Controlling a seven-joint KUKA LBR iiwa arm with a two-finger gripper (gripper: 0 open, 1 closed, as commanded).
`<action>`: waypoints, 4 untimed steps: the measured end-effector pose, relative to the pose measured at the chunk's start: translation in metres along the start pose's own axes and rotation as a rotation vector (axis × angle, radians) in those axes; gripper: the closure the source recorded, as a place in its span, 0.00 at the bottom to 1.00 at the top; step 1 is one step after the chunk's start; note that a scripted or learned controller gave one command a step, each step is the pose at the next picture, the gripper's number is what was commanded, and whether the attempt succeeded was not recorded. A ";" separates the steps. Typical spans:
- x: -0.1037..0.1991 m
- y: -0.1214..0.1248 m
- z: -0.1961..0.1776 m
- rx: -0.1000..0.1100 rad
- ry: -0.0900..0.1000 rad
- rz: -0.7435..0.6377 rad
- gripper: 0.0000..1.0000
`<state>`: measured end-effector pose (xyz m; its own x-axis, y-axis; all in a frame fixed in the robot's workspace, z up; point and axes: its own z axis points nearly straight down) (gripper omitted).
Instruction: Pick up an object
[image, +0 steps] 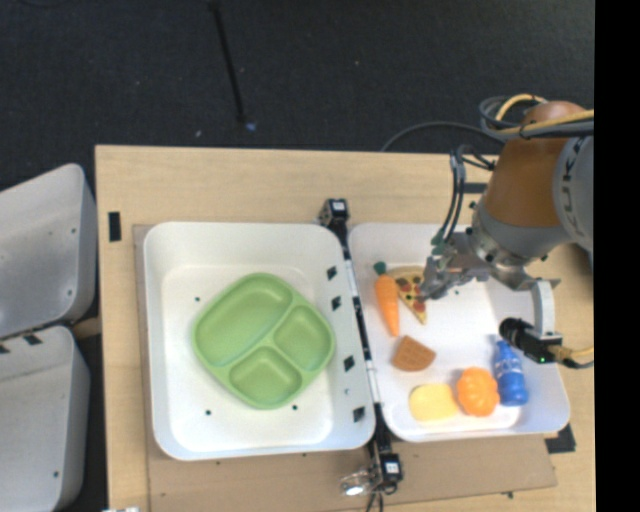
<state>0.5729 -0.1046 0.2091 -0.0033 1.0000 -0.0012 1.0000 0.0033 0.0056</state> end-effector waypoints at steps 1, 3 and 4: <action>-0.001 0.002 -0.065 -0.002 -0.001 0.000 1.00; 0.045 -0.006 -0.082 0.006 0.001 -0.002 1.00; 0.105 -0.008 -0.076 0.005 0.002 -0.004 1.00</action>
<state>0.5638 0.0008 0.2847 -0.0074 1.0000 0.0008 1.0000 0.0074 0.0007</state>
